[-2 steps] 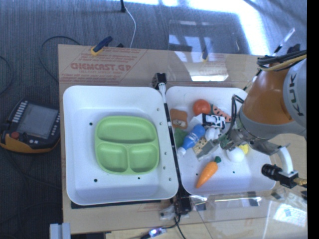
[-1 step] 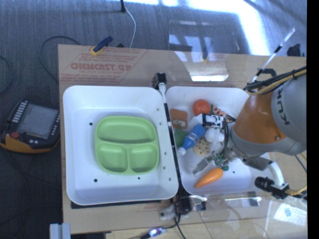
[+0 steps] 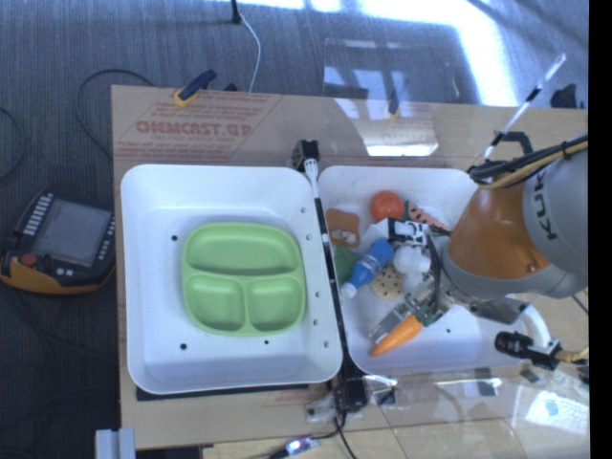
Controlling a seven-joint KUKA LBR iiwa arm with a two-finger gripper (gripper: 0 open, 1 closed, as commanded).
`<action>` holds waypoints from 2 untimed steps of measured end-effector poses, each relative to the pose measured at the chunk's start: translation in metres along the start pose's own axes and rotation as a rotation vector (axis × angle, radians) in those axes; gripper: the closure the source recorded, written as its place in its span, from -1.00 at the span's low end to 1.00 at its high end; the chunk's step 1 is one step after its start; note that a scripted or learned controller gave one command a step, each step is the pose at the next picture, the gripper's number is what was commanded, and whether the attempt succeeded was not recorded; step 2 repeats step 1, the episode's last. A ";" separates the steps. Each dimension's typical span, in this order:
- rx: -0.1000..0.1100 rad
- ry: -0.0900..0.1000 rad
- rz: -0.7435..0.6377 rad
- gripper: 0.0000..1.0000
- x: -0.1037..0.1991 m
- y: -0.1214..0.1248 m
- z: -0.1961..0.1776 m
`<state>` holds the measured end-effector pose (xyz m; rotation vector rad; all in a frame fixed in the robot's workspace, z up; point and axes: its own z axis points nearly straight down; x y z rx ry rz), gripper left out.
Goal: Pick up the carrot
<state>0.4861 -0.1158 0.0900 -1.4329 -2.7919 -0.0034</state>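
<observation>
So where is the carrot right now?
The orange carrot lies in the right-hand white bin, near its front wall, just below the gripper and the round speckled cookie.

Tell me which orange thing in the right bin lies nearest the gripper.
The long tapered orange carrot, at the bin's near wall right under the gripper. The round orange-red ball sits farther off, toward the far wall.
</observation>
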 end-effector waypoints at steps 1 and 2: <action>-0.006 -0.010 0.001 1.00 -0.002 0.003 -0.009; -0.006 -0.010 0.001 1.00 -0.002 0.003 -0.009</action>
